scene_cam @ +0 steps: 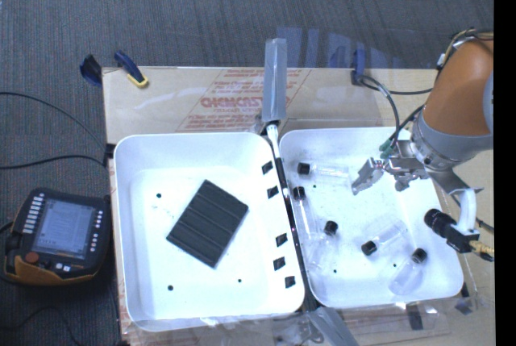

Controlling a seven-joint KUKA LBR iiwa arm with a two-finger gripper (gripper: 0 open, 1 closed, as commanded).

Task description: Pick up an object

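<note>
Over the right bin [451,276], claw [364,175] hangs above the upper middle; can't tell if it's wide or narrow, nothing visibly gripped. Nearest target: clear vial [322,170] with black cap, lying flat just left of the claw. More capped vials scattered below, near the bin's front. Judgement: light, rigid, slick plastic, will roll; grip across the body near the cap. Left bin [129,175] has a flat black ribbed pad [208,222], well apart.

Two bins [129,175], one black slab [208,223]
</note>
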